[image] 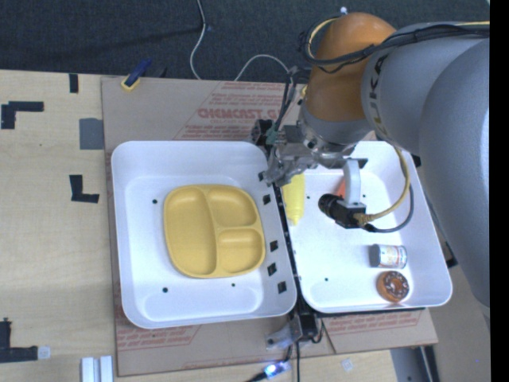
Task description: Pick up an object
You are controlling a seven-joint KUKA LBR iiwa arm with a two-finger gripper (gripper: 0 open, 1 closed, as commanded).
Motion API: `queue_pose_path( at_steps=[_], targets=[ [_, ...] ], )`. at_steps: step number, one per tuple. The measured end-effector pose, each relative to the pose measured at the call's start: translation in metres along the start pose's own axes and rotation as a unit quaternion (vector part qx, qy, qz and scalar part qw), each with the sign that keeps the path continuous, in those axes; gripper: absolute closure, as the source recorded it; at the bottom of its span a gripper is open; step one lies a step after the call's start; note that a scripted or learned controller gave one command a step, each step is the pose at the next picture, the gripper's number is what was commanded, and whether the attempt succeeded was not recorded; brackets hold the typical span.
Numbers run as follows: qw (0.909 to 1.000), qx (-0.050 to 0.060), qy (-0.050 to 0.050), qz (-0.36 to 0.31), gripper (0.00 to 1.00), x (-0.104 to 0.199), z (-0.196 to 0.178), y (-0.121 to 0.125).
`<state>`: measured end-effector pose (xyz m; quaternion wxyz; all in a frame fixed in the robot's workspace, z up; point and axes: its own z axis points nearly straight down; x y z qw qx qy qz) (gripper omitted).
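1. The hand (288, 168) hung at the right bin's (421, 293) left edge, directly above a yellow object (295, 199); whether it was clenched or released could not be told.
2. A good grasp probably needed centring over that object, clear of the wall.

A light wooden bench (48, 245) is seen from above, marked with several short black tape pieces toward nine o'clock. A sheet of brown cardboard (223, 110) printed with red lettering is laid flat on the bench, and two shallow white bins are set on it side by side, touching along their inner edges. The left bin (135, 293) is placed toward eight o'clock of the view's centre, the right bin (429, 293) toward four o'clock. A thin pale cable (197, 30) is trailed from twelve o'clock down onto the cardboard. A small blue and yellow object (135, 74) is seen lying at the cardboard's far left corner, toward eleven o'clock.
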<state>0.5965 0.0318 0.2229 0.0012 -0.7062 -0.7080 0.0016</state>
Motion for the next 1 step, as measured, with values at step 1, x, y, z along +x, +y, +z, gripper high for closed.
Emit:
queue_pose_path(
  at_steps=[1],
  targets=[
    [1.0000,0.000,0.000,-0.001,1.00,0.0493,0.0044,-0.0116]
  ],
)
